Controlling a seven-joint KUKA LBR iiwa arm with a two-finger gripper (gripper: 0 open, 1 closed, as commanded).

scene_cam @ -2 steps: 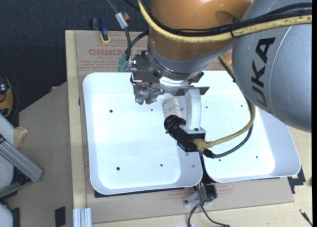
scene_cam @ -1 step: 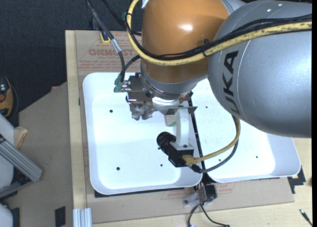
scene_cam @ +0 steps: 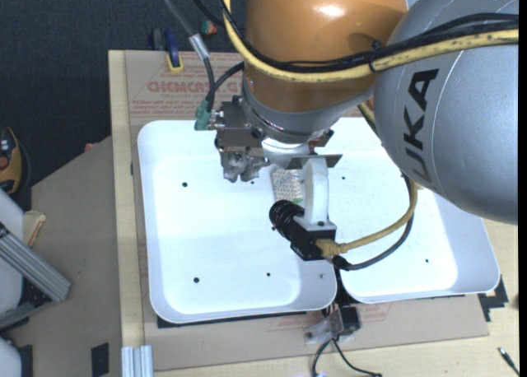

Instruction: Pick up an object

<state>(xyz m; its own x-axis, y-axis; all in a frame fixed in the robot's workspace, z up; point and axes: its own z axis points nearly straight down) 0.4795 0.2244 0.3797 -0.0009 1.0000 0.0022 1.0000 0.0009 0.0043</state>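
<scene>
One end effector (scene_cam: 239,171) hangs over the left bin (scene_cam: 177,285); its finger state cannot be told.

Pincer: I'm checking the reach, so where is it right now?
In the camera view the pincer hangs over the left bin, near its back right part, beneath the orange band.

Bins (scene_cam: 206,285) white, small black dots. Arm (scene_cam: 461,104) grey, orange band (scene_cam: 321,13); yellow and black cables. Counter (scene_cam: 132,202) pale tan, red lettering behind the tool (scene_cam: 243,165).
</scene>
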